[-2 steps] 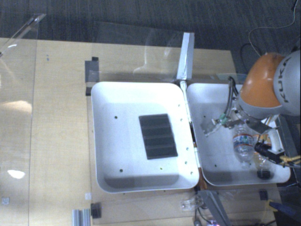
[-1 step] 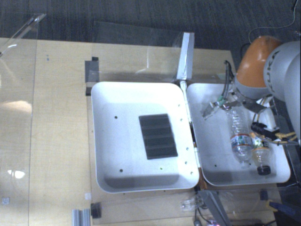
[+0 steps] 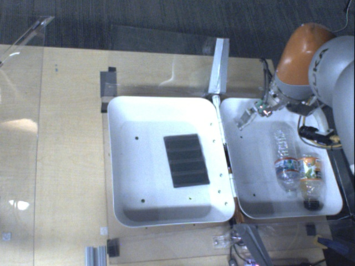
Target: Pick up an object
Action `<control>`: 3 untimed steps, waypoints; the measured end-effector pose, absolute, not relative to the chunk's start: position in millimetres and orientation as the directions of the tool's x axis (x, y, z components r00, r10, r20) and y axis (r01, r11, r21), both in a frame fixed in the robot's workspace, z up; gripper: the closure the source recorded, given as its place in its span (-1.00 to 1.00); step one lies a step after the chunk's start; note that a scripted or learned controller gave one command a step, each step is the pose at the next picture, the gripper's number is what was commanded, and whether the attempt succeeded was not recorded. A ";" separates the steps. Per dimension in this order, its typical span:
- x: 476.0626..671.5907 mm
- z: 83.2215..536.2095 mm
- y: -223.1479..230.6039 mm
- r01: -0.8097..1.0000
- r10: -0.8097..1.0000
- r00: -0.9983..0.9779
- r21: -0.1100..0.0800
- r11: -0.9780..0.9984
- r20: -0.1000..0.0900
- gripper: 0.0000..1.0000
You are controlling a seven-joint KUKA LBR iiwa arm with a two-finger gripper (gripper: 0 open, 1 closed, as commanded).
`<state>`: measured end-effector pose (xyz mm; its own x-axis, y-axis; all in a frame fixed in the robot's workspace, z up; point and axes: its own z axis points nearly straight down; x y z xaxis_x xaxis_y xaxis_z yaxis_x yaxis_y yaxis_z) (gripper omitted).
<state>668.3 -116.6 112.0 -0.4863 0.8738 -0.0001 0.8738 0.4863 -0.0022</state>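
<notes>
Still at the approach, by the look of it: nothing lifted yet. Pincer (image 3: pixel 250 114) hanging at the far left corner of the right bin (image 3: pixel 249 170), small and blurred under the grey arm (image 3: pixel 327 65), nothing visible between its tips, gap too small to judge as wide or narrow. Two candidates lying in the same bin, toward its near right side: a clear plastic bottle (image 3: pixel 285 159) stretched lengthwise, and just beside it, touching or nearly so, a smaller bottle with an orange label and dark cap (image 3: pixel 311 183). Both well apart from the pincer, nearer the camera and further right. Left bin (image 3: pixel 127 148) carrying a dark ribbed slab (image 3: pixel 186 160), flat and probably harder to grip. Next move likely calling for travel across the bin to above a bottle, wrist turned across its long axis, then a descent.
</notes>
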 end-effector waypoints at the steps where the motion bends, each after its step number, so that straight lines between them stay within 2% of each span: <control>1: 639.8 108.7 -166.2 0.828 0.828 -0.561 0.006 0.561 -0.006 -1.00; 2: 603.7 88.5 -199.9 0.860 0.860 -0.510 0.009 0.510 -0.007 -1.00; 3: 607.4 101.7 -197.5 0.859 0.859 -0.512 0.017 0.512 -0.011 1.00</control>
